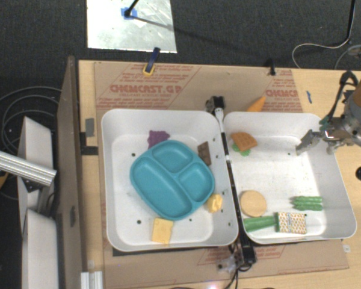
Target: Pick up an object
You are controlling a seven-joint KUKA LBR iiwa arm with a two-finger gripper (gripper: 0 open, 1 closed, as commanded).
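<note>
The gripper (pixel 313 138) hovers over the right bin's (pixel 343 212) upper right corner, fingers apart, nothing between them. Within that bin, a round cracker (pixel 253 203) lies below-left of the gripper, a toast-like piece (pixel 244 141) left, green asparagus (pixel 307 203) below.

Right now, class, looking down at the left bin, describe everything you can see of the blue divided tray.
The blue divided tray is a teal, plastic-looking plate with rounded corners and three compartments, one long and two smaller, all bare. It lies flat and turned at an angle in the left bin, taking up most of its floor. A purple piece pokes out at its upper edge, a small brown piece sits at its upper right, a small yellow piece at its lower right corner, and a yellow block lies just below it.
</note>
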